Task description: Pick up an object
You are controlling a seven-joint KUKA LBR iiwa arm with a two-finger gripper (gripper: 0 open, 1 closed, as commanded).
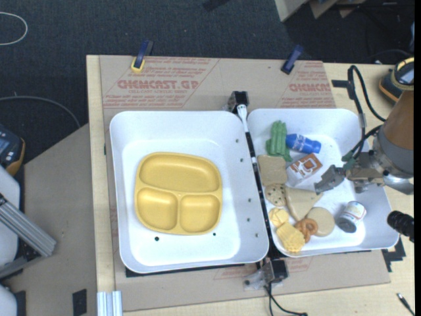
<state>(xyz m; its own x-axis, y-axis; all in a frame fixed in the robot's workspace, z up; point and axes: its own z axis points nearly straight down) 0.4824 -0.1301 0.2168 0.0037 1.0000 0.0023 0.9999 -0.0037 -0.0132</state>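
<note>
The right bin (342, 118) holds several toy food items. A green piece (279, 139) lies at its back left beside a blue bottle (302, 143). A small white and orange carton (304, 166) sits in the middle. Below it lie a tan cracker (271, 168), a spotted cookie (275, 193), a pale wedge (299, 201), a pretzel (306, 228) and yellow pieces (288, 234). A small can (350, 216) rests at the front right. My gripper (331, 178) hangs over the bin's middle right, just right of the carton and above the can, holding nothing that I can see.
The left bin (125, 176) carries a yellow divided plate (177, 191). The grey arm (398, 143) comes in over the right bin's right rim. Clamps (139, 56) stand at the bench's back edge, and cables (358, 97) run at the right.
</note>
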